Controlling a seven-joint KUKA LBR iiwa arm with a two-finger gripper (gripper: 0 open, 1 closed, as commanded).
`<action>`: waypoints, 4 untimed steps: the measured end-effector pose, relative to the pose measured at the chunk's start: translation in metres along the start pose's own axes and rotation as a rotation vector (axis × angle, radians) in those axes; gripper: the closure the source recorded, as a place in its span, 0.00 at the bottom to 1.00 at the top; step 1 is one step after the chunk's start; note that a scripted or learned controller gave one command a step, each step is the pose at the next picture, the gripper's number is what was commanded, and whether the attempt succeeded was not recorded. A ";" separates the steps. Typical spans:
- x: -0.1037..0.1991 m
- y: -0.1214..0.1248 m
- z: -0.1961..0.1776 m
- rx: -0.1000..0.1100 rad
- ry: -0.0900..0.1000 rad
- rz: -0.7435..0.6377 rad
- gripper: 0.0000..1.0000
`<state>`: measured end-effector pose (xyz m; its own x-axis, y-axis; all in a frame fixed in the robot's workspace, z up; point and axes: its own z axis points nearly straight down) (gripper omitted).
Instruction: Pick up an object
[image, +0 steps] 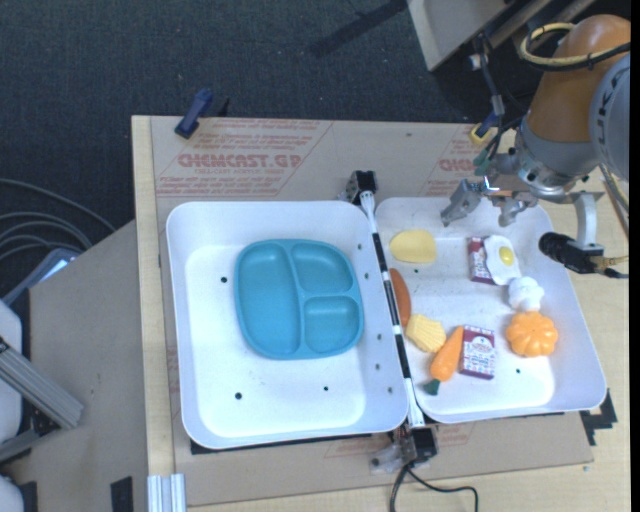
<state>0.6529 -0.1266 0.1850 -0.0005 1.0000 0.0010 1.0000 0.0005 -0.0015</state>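
Cardboard-topped bench, 2 white bins. My gripper (487, 203) hovers w/ fingers spread, empty, just above the yellow chip (413, 246) in right bin (580, 385). Looks light, stiff, slick plastic; I'd pinch across its narrow middle.

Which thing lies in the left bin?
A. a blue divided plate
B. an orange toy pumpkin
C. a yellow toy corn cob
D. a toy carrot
A. The blue divided plate lies alone in the left bin, while the pumpkin, carrot and corn cob lie in the right bin.
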 end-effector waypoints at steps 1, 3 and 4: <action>0.024 0.015 0.098 -0.005 0.001 -0.001 0.00; 0.030 0.015 0.099 -0.001 0.000 0.000 0.00; 0.027 0.015 0.099 -0.002 0.000 0.000 0.00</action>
<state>0.6673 -0.1000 0.0862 0.0000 1.0000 0.0009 1.0000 0.0000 0.0006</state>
